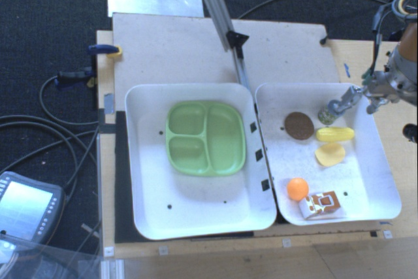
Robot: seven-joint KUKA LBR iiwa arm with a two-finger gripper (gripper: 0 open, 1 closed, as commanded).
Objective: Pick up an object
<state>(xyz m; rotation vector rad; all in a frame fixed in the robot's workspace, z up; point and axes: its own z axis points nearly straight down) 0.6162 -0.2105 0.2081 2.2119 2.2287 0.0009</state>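
From above, the pincer (pixel 328 112) hovered over the right bin's (pixel 382 160) far side, near a small greenish ball; whether it stood apart or together I could not tell. Just beside lay the yellow banana (pixel 335 134), probably light, smooth plastic, best taken across its middle.

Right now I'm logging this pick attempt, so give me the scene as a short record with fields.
left bin: holds a green divided tray
right bin: brown disc, yellow banana-like piece, pale yellow chip, orange ball, small brown and white box
gripper: over the right bin's far side, just right of the brown disc and above the yellow banana-like piece
held object: none seen between the fingers
arm: enters from the right
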